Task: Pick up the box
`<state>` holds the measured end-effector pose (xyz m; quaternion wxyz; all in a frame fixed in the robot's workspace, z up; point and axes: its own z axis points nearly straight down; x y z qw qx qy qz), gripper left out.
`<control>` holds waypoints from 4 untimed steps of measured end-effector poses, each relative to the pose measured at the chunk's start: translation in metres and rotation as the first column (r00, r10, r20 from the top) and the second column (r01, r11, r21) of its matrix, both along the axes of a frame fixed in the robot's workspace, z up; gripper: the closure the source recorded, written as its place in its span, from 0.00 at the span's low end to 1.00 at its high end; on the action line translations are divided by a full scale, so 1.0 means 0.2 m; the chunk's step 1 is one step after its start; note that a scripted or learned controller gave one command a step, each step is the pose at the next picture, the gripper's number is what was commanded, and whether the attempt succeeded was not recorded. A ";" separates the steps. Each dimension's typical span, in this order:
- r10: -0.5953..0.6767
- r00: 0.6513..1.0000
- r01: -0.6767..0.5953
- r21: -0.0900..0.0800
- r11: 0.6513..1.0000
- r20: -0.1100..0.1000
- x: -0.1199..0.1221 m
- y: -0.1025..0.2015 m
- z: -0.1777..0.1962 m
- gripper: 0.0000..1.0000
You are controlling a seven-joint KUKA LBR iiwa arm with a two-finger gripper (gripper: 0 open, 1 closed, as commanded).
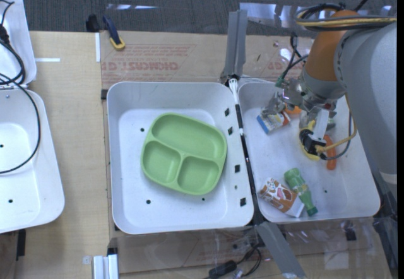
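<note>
The blue-and-white box (271, 122) lies in the far left part of the right bin (281, 161), close to its left wall. The claw (278, 103) hangs over that same corner, right at the box's far edge; I cannot tell whether it is apart or together. A red carton (279, 196) and a green bottle (300, 190) lie side by side at the right bin's near edge.

I count two shallow white plastic bins (126, 195) (353, 195), one green three-section plastic plate (184, 153), one green plastic bottle (299, 190) — and two small boxes: an orange-and-white cardboard box (279, 197), a blue-and-white cardboard box (271, 121).
</note>
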<state>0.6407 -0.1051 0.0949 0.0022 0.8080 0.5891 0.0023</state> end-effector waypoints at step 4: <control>-0.056 0.998 0.056 0.001 0.998 0.000 0.11 -0.04 0.00 0.00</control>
